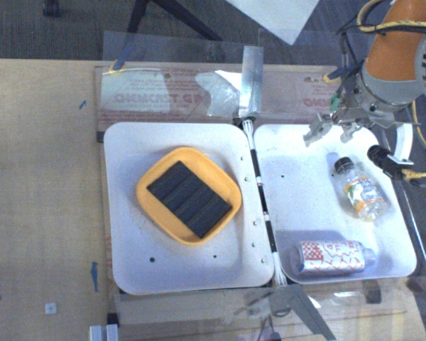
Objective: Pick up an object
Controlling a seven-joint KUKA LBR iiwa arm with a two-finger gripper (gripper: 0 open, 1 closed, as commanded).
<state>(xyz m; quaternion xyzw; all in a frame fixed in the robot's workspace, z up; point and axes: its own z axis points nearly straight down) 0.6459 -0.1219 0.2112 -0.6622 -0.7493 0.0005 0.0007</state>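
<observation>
In the right bin (298,190) a small clear plastic bottle (360,190) with a black cap lies on its side near the right wall. A cylinder with a red and white pattern (331,256) lies along the bin's front edge. The left bin (124,162) holds a yellow square dish (151,212) with a black ridged block (189,199) resting in it. My gripper (330,130) hangs over the back of the right bin, up and to the left of the bottle. It is open, with nothing between its fingers.
A metal divider (261,190) runs between the two bins. Behind them lie a taped strip and a clear plastic bag (220,91). The wooden bench (35,190) stretches to the left.
</observation>
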